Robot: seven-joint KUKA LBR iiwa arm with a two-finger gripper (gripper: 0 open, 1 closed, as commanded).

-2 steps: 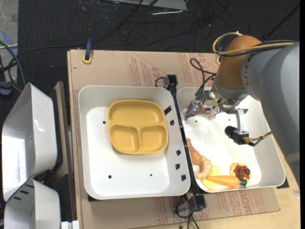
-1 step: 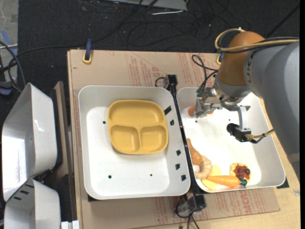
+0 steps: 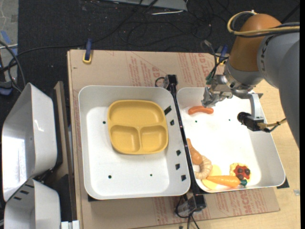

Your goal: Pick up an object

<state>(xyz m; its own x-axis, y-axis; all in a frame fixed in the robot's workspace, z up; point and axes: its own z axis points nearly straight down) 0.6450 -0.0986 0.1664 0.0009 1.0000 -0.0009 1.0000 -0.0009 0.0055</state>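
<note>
White plastic makes both shallow bins on the bench; the left bin [image 3: 90, 142] carries a yellow divided plate [image 3: 138, 127], which lies flat in its far half, nearer to the right wall than to the left one; the right bin [image 3: 264, 142] carries the small toy foods. An orange sausage [image 3: 200, 110] lies near the far left corner of the right bin, apart from the wall; a pale shrimp-like piece [image 3: 200, 162] lies along the left wall toward the near edge; an orange carrot [image 3: 224, 180] lies at the near edge, touching the shrimp-like piece; a small yellow piece with red and black spots [image 3: 240, 171] sits just beside the carrot tip, close to the near right corner. The grey arm comes from the right, and the gripper [image 3: 209, 100] hangs low over the far left corner of the right bin, just above the sausage; nothing is seen between its fingers; how far they stand apart, I cannot tell.
</note>
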